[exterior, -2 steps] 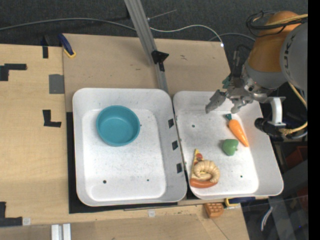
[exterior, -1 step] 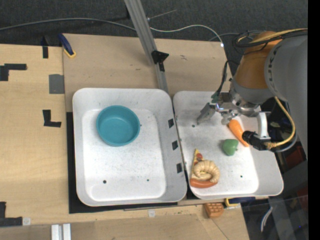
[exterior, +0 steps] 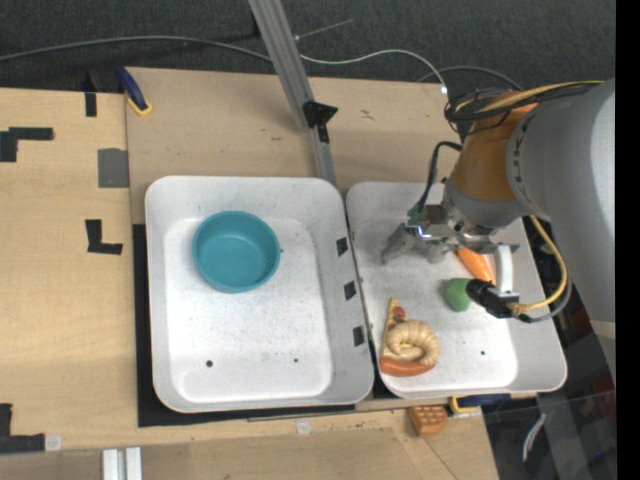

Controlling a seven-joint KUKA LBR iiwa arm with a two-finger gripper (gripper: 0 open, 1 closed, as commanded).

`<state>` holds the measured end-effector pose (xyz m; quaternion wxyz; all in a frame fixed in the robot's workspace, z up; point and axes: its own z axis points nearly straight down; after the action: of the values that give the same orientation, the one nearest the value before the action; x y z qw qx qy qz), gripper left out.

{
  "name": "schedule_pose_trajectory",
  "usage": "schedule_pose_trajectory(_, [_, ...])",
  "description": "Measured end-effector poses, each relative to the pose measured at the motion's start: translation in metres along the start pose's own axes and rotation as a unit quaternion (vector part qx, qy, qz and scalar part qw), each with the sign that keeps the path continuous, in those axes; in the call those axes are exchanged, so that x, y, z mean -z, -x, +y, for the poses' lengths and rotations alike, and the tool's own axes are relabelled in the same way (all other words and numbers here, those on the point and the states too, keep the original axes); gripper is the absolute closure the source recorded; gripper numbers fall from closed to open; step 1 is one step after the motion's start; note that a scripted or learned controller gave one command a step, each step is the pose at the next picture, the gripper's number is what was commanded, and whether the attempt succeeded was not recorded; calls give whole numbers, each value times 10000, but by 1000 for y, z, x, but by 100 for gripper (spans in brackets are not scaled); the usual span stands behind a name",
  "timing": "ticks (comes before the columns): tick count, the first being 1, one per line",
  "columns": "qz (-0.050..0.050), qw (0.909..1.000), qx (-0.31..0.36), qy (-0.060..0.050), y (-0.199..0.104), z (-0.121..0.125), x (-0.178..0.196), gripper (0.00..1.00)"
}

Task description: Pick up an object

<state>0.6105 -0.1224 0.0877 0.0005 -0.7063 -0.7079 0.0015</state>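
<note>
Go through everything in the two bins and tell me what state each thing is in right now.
Teal bowl: upright in the left bin, nothing visible inside it.
Orange carrot-like piece: lying in the right bin, partly under the arm.
Green object: resting on the bin floor.
Pastry-like toy: lying near the front edge.
End effector: low over the right bin, nothing seen held.

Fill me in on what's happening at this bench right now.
A grey and orange robot arm reaches in over the right bin, its gripper low near the bin's upper middle. Nothing shows between its fingers. An orange carrot-like piece and a small green object lie just beside it, and a pastry-like toy sits nearer the front. The left bin holds a teal bowl.
</note>
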Motion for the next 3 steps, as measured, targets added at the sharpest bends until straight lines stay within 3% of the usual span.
schedule_pose_trajectory(1, [10,10000,5,1,-1,1,12,100])
schedule_pose_trajectory(3, [5,10000,2,40,-13,11,110,100])
